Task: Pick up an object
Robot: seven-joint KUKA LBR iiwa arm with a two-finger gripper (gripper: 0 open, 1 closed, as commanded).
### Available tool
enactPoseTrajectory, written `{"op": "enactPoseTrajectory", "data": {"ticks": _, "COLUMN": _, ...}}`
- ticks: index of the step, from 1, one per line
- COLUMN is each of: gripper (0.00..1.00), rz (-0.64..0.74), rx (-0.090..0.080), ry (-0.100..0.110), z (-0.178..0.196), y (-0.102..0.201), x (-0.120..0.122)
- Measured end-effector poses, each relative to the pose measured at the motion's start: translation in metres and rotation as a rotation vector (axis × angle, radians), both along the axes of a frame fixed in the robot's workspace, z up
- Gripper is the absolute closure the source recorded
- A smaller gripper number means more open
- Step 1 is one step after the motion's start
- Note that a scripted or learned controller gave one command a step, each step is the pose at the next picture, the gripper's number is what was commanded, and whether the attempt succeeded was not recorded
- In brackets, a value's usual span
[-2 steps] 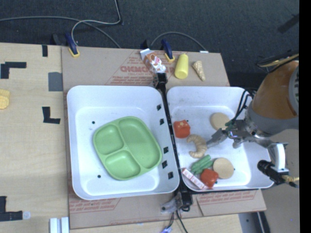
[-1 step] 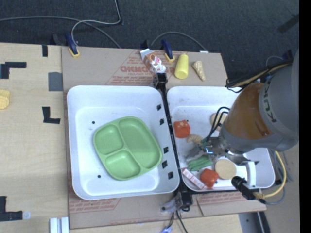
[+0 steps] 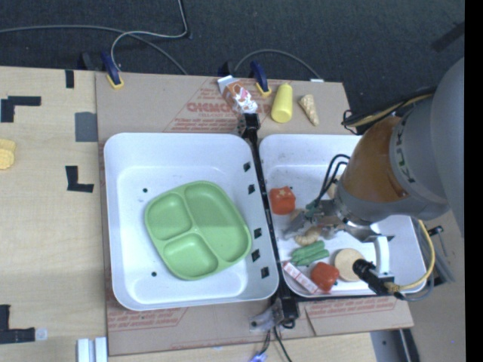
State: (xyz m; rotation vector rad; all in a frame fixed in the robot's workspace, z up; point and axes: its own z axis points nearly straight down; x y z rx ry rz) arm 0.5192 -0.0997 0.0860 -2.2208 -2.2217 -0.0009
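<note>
1. Gripper (image 3: 306,221) sits low in the right bin (image 3: 302,153), center-right of the frame; can't tell how it's set.
2. Beige food piece (image 3: 307,237) lies right under it, green one (image 3: 309,254) just below.
3. Red tomato (image 3: 283,200) is to its left.
4. Green divided plate (image 3: 197,229) rests in the left bin (image 3: 121,157).

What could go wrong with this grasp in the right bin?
1. Clutter: the gripper sits low among packed items, a tan piece and a green item just below it, so it may pinch two things or none.
2. The red tomato-like item lies close to its left and could get knocked toward the bin divider.
3. The arm hides part of the right bin.
</note>
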Motion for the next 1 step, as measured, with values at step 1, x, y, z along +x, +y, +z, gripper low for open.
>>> {"op": "enactPoseTrajectory", "data": {"ticks": 1, "gripper": 0.00, "rz": 0.002, "rx": -0.003, "ry": -0.005, "z": 0.0003, "y": 0.0003, "x": 0.0815}}
